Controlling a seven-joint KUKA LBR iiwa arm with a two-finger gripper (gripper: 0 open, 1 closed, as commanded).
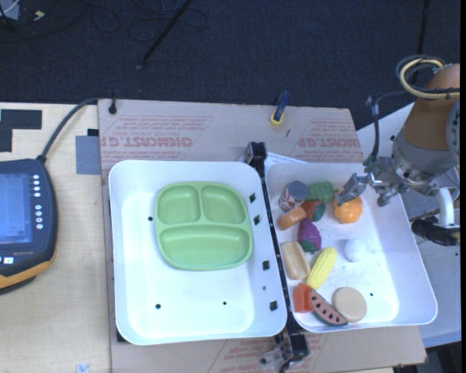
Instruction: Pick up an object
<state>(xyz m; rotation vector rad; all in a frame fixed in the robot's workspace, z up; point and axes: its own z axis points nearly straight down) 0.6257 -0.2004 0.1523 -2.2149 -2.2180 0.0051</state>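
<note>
Two white bins side by side on the bench: the left bin [132, 301] carries a green divided plate [203, 226], three compartments, sitting a little above the middle of its floor. The right bin [400, 282] is the busy one, toy food scattered across its left half.

The arm [427, 123] comes in from the right, grey with its orange section showing at the upper right, reaching over the right bin's upper right corner. The gripper [356, 186] sits low at the upper part of that bin, right on top of an orange [348, 209]. A finger lies against the fruit's upper left side, but how far the fingers are spread, and whether the orange sits between them, I cannot tell from this angle.

Down the left side of the right bin: a corn cob [321, 267] lying at a slant, a bread roll [294, 259] just beside it to the left, a round biscuit [349, 304] near the bottom, touching a watermelon slice [325, 308]. Higher up, a purple eggplant [309, 237], a carrot [293, 215], a green leafy vegetable [321, 192] and a small can [293, 195] cluster together, just left of the orange. A white egg [357, 249] rests alone, below the orange.

Off to the far left, a handheld control pad [15, 224] with a blue screen lies on the bench.
</note>
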